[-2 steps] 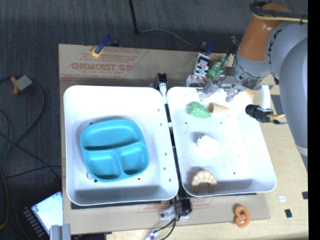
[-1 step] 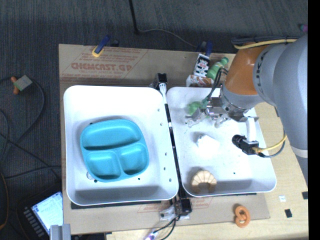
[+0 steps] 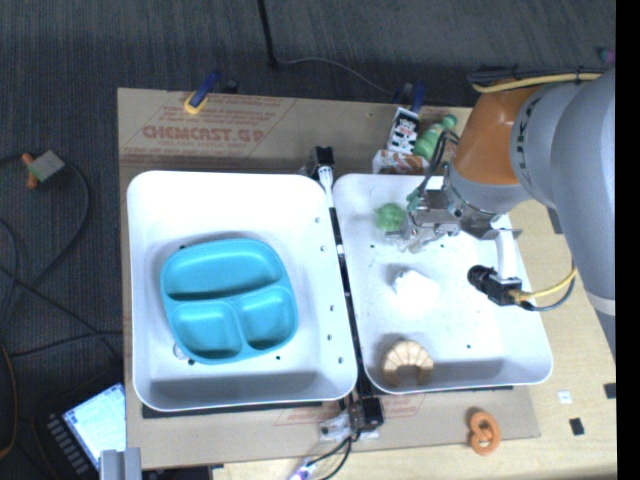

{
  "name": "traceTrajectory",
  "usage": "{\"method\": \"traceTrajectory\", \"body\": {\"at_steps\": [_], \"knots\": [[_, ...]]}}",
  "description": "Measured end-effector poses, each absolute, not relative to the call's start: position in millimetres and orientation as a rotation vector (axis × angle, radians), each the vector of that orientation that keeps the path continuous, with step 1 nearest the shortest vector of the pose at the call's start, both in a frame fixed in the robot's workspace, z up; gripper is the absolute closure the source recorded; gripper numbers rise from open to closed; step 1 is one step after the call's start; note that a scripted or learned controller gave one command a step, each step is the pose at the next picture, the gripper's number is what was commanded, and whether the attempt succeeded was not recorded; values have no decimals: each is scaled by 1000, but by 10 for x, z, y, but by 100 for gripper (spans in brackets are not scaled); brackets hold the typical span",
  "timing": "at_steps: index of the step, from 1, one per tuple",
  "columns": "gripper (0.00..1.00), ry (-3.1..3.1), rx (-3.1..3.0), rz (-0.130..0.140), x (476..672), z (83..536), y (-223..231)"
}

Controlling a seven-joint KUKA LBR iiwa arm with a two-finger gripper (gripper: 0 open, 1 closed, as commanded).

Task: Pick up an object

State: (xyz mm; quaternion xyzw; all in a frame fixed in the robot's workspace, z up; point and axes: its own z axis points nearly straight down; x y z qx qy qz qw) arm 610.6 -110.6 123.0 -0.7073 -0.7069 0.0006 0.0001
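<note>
In the right bin (image 3: 520, 353) lie a green object (image 3: 391, 214) near the far left corner, a white crumpled object (image 3: 414, 288) in the middle, and a tan shell-shaped object (image 3: 404, 361) at the near edge. My gripper (image 3: 420, 234) hangs low over the bin's far part, just right of the green object and above the white one. The wrist covers most of the fingers, and I see nothing held between them.
The left bin (image 3: 150, 198) holds a blue divided tray (image 3: 230, 298). A black divider runs between the bins. A small orange ring (image 3: 484, 429) lies on the cardboard in front of the right bin. Clutter sits behind the right bin's far edge.
</note>
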Motion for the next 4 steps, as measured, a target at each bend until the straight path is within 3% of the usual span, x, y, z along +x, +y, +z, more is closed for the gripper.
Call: {"method": "traceTrajectory", "body": {"at_steps": [1,2,3,4], "knots": [[0,-2221,-2222,1,6106,1230,-1105],[0,-2226,-2228,-7,5587,884,-1040],[100,-2227,-2232,-7,5593,983,-1053],[100,-2224,-2224,1,5970,1840,-1587]]}}
